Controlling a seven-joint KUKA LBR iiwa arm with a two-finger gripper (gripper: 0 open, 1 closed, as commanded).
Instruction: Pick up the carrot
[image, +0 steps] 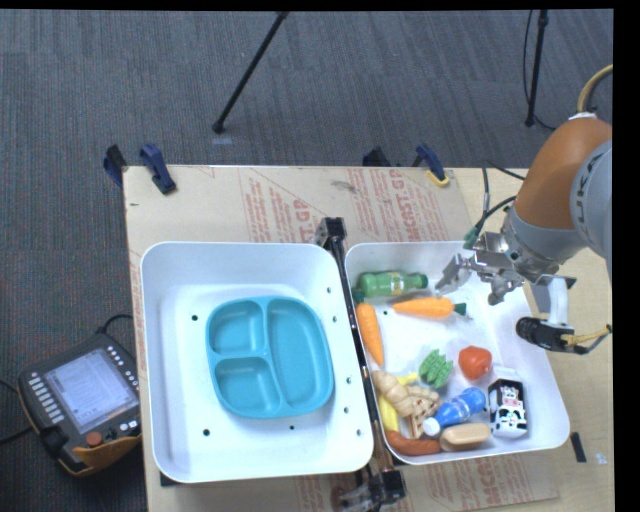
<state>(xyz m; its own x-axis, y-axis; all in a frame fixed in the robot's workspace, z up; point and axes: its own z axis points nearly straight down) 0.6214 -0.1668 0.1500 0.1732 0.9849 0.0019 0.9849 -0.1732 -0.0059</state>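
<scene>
Camera view has the gripper (473, 272) open just right of the carrot (426, 308), lying far in the right bin (556, 385); likely light, stiff, slippery plastic, best pinched mid-body.

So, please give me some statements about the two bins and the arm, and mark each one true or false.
1. The blue tray lies in the left bin. True.
2. Two carrots, carrot and second carrot, lie in the right bin. True.
3. The gripper holds a carrot. False: nothing sits between its fingers.
4. The green bottle lies on the blue tray. False: it is in the right bin.
</scene>
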